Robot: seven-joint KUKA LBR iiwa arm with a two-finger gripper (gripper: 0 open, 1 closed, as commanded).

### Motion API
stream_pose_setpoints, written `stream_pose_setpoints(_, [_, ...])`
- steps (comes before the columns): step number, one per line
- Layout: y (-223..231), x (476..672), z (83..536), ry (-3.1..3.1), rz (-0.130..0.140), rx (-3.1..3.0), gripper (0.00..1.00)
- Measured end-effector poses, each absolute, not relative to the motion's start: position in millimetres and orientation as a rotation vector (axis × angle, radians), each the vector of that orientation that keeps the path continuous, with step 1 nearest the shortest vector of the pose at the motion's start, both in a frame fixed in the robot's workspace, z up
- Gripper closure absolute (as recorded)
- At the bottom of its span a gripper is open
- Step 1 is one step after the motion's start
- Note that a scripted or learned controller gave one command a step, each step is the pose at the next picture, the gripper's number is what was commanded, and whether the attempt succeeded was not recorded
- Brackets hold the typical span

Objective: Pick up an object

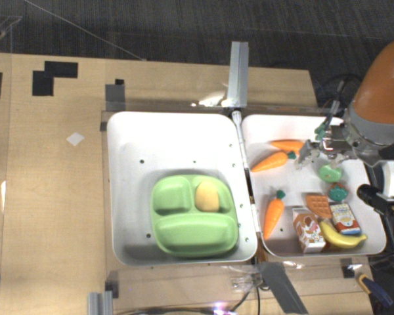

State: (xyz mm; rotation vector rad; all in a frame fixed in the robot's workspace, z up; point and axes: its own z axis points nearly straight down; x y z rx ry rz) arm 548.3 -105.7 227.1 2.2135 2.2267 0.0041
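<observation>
Carrots [270,161] were the likeliest pick: two lay crossed in the right bin's [378,245] upper part, just left of the gripper [320,146]. They looked like hard plastic toys, judged light, stiff and slick; best grabbed across the thick middle, not the tapered tip. Gripper hung low over the bin's upper right, nothing visibly between its fingers; whether it was spread or closed couldn't be told. A third carrot [272,216], juice cartons [308,230] and a banana [342,235] sat nearer the front. Left bin [125,176] held a green divided tray [194,215] with a yellow lemon-like piece [207,195].
</observation>
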Motion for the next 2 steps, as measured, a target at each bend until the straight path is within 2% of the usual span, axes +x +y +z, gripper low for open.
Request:
stream_pose_setpoints(1, [-95.1,580.8,126.1,2.074,0.003,2.359,0.0])
stream_pose_setpoints(2, [-101.0,569.2,91.3,1.843,0.019,2.538,0.0])
